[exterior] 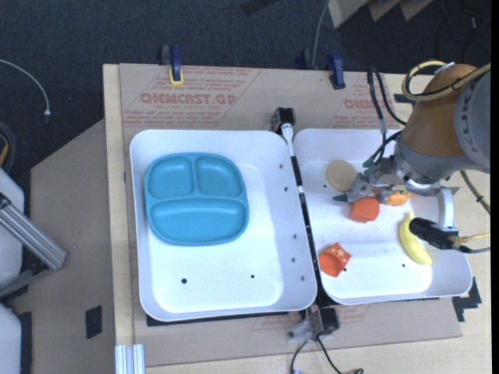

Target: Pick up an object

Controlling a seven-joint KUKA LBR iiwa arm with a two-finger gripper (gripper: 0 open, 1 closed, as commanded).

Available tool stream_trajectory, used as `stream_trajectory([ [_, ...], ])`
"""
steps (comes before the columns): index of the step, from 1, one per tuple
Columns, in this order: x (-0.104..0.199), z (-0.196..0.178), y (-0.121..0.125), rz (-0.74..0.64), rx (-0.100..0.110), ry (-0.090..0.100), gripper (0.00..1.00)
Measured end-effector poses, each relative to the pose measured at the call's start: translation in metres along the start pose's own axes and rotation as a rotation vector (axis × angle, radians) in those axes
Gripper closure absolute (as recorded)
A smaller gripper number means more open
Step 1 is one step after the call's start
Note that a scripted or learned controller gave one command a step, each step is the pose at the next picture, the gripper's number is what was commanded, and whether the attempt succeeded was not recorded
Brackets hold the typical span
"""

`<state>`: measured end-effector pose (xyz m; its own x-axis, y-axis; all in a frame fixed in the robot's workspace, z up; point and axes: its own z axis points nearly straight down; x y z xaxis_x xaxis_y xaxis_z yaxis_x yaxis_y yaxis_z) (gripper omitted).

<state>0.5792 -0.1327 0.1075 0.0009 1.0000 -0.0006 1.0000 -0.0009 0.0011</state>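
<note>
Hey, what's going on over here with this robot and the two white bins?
A grey robot arm with an orange band reaches in from the right over the right bin, its gripper low among a few toys. It sits right above a round red-orange piece, beside a tan disc. A banana and a small red block lie nearby in that bin. The left bin holds a blue divided plate. Nothing looks lifted yet.

Both bins: left bin (156, 287) and right bin (374, 287) look smooth glossy white plastic. Blue divided plate (196, 199) is matt plastic. Bench board (234, 92) looks like brown paper-faced sheet, printed. Banana (413, 244) smooth, plastic-looking. Arm (456, 123) has satin grey shell.
</note>
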Motion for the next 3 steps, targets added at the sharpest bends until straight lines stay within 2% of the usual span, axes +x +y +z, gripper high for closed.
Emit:
stream_trajectory([
  [2, 0.007, -0.115, -0.001, -0.002, -0.007, -0.002, 1.00],
  [3, 0.007, -0.134, 0.000, -0.002, -0.003, -0.001, 1.00],
])
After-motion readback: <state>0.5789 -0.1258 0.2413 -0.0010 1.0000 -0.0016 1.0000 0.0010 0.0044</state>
